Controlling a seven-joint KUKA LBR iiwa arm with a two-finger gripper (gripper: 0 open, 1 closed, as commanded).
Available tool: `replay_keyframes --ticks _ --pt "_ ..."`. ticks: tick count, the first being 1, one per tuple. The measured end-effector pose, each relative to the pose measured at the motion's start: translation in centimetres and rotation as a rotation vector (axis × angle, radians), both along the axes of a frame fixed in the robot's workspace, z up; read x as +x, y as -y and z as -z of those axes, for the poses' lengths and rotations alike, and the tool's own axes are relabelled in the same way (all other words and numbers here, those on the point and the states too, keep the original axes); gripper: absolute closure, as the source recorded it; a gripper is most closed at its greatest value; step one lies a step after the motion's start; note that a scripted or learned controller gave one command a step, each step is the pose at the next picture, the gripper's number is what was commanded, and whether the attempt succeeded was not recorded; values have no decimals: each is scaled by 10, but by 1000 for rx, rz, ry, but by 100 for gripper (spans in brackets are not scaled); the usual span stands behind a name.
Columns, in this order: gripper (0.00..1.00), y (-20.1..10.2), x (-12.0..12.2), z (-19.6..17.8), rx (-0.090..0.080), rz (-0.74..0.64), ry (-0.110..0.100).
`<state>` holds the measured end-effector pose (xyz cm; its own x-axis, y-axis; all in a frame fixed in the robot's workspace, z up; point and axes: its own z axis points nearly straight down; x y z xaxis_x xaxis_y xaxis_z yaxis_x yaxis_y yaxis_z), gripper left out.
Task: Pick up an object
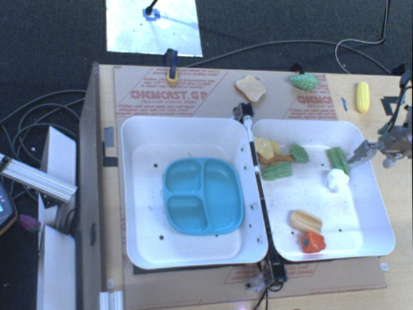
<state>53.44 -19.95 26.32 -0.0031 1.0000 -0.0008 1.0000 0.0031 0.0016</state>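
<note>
Dark carpet surrounds a wooden bench point(361, 118) that bears two shallow white bins side by side. A black divider strip point(255, 166) between the bins serves as the reference landmark.

Left of the divider, the left bin point(139, 173) holds a blue sectioned plate point(203, 196) lying flat near the bin's centre.

Right of the divider, the right bin point(371, 199) holds the candidate objects. A yellow piece point(264, 148) and a green textured piece point(277, 170) lie just beside the divider. A small green piece point(299, 152) lies a little farther right. A long green vegetable point(338, 160) and a white object point(337, 179) lie well to the right, touching or nearly touching each other. A tan block point(305, 221) and a red-orange object point(313, 242) lie toward the near edge.

The gripper point(362, 151) enters over the right bin's far right rim, just beside the long green vegetable. Its finger state cannot be determined, and no object is seen in its grasp.

Beyond the bins, a toast-shaped piece point(250, 88) lies above the divider's far end, with a green knobbly item point(304, 81) and a yellow corn cob point(363, 97) farther right.
</note>
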Motion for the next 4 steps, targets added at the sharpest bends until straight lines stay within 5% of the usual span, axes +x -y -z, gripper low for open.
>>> replay_keyframes --ticks 1,2,4 --pt "0 -76 -25 117 2 0 -2" --pt "0 -109 -48 157 2 0 -2" --pt "0 -113 135 161 0 -2 1"
